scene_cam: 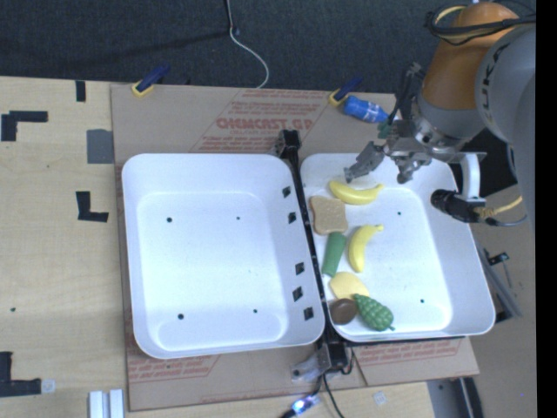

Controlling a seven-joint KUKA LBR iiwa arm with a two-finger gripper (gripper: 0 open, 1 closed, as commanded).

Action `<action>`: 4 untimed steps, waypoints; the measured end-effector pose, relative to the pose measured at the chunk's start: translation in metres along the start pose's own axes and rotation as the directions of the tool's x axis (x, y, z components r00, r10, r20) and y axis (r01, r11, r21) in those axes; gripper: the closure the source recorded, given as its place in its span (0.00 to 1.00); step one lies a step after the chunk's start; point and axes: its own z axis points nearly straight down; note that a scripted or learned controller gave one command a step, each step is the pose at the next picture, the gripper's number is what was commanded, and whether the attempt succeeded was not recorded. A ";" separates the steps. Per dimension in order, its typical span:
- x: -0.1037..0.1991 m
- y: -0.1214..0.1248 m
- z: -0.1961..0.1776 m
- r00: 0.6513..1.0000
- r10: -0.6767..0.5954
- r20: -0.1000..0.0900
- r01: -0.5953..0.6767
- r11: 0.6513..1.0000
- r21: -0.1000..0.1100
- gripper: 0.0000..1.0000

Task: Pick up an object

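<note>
The end effector (380, 168), spread open, hovers by the far-edge banana (354, 192): probably light, stiff, slippery; grip mid-curve.

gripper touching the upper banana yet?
Cannot tell. In the camera view the gripper sits right at the upper banana, one finger overlapping its edge; no plain gap or contact.

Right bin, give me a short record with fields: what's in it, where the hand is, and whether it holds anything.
bin: right bin, white, shallow
contents: two bananas, bread slice, green stick, yellow lump, brown ball, green bumpy piece
layout: all crowded along the bin's left side
hand: hand over the bin's far edge, just above the upper banana
hand state: open
held: nothing between its fingers
</note>
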 end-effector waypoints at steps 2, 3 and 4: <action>0.047 0.006 -0.154 1.000 -0.001 0.002 0.001 1.000 -0.001 1.00; 0.071 -0.032 -0.065 1.000 0.001 0.000 -0.001 1.000 0.011 1.00; 0.110 -0.061 -0.317 1.000 -0.003 0.000 0.003 1.000 -0.021 1.00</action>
